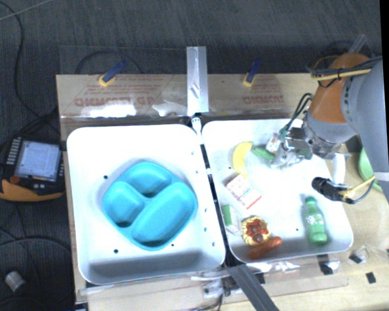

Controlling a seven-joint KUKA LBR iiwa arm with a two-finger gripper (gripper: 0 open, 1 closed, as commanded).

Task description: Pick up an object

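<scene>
In the right bin (344, 238), the jaws (283, 149) hang low near the top wall, on the end of the grey arm (349, 109). I cannot tell if they are wide or narrow. A yellow banana (241, 156) lies just to their left, with a small green thing (261, 154) between. The little white box (243, 189) is lower down. The green bottle (314, 221) lies near the bottom right corner, well apart. The left bin (86, 211) holds a blue tray (149, 203).

Wooden surface (369, 216) bearing two white bins side by side: left bin (95, 256), right bin (282, 199); handheld screen device (31, 165) on dark floor (17, 57) beside.
</scene>
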